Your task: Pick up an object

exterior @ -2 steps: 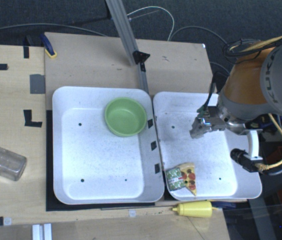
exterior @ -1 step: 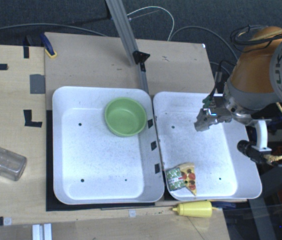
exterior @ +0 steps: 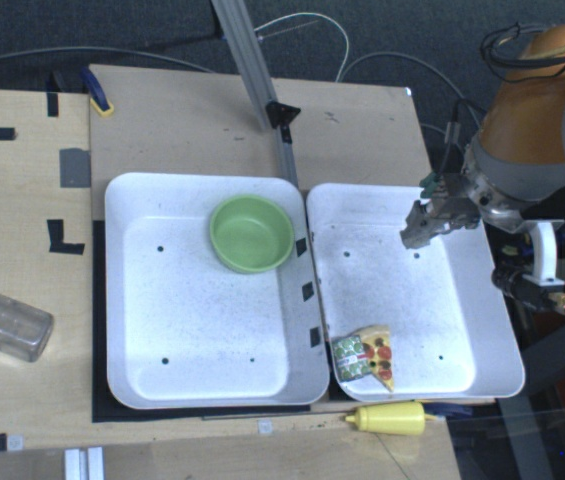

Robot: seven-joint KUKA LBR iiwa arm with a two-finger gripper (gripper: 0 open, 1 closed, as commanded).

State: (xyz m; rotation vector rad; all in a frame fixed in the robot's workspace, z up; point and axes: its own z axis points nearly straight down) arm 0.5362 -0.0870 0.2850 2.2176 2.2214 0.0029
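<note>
Crosswise, yellow bottle [exterior: 393, 419], cap leftward.

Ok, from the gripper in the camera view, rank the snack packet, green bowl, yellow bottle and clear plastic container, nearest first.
1. Colourful snack packet, right bin's lower left corner.
2. Round green bowl, left bin's upper part.
3. Yellow bottle, below the right bin; close to the bowl's rank.
4. Clear plastic container, far left.

Gripper.

No text can be read; the small green and red printed packet [exterior: 363, 355] shows only blurred print.
</note>
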